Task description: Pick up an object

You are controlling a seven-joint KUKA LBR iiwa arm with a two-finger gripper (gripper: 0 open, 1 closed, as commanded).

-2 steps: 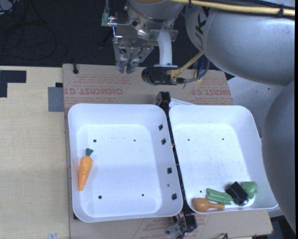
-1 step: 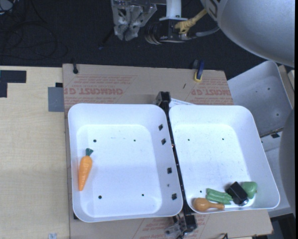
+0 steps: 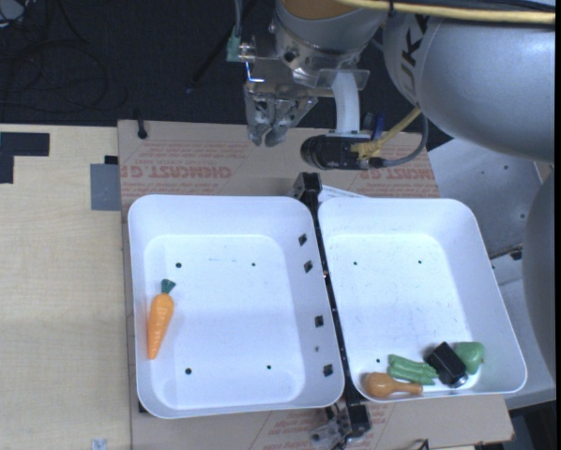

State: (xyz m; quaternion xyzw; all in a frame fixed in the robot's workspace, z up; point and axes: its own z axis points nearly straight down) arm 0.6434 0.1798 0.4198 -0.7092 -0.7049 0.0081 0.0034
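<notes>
My gripper (image 3: 271, 131) hangs high above the back edge of the left bin (image 3: 140, 251), over the cardboard, with its fingers close together and nothing between them. An orange toy carrot (image 3: 159, 319) with a green top lies at the left side of the left bin. In the front right corner of the right bin (image 3: 487, 251) lie a green pea pod (image 3: 413, 369), a tan pear-shaped piece (image 3: 389, 385), a black block (image 3: 447, 363) and a green leafy piece (image 3: 470, 353), bunched together.
A black divider (image 3: 320, 298) with clips runs between the two bins. The bins rest on a cardboard sheet (image 3: 205, 162) on a wooden bench (image 3: 46, 279). The grey arm (image 3: 477, 54) fills the upper right.
</notes>
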